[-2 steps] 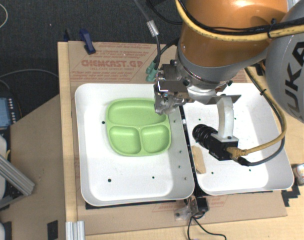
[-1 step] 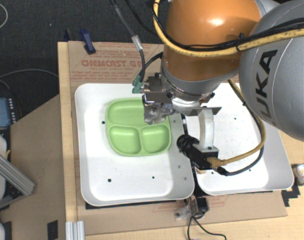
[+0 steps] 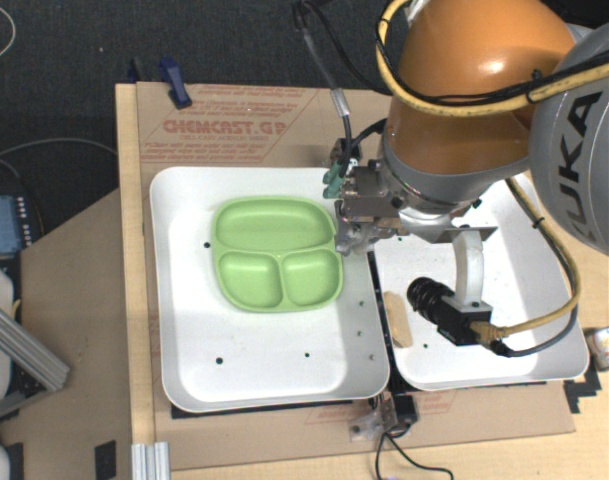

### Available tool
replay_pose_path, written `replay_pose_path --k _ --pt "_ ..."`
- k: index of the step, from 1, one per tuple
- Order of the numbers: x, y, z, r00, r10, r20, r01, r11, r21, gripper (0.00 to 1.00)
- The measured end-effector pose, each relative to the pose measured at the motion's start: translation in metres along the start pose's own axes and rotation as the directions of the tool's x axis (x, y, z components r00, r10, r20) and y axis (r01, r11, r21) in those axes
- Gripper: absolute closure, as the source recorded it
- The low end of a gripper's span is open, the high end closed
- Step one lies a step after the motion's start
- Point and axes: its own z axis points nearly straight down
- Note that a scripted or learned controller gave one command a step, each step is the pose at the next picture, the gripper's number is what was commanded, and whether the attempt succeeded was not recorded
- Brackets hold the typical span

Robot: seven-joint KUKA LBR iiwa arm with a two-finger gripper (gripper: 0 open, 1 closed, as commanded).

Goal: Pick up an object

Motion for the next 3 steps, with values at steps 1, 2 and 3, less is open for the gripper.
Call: replay_pose_path --k 1,2,3 --pt "0.017 0.000 -0.012 1.000 -0.008 -0.003 0.008 1.000 -0.008 1.00" --pt "0.086 0.052 -0.072 1.000 -0.013 -0.006 0.013 1.000 -0.016 1.00" --pt "0.075 -0.003 -0.067 1.000 -0.008 -0.002 0.008 1.000 0.000 1.00"
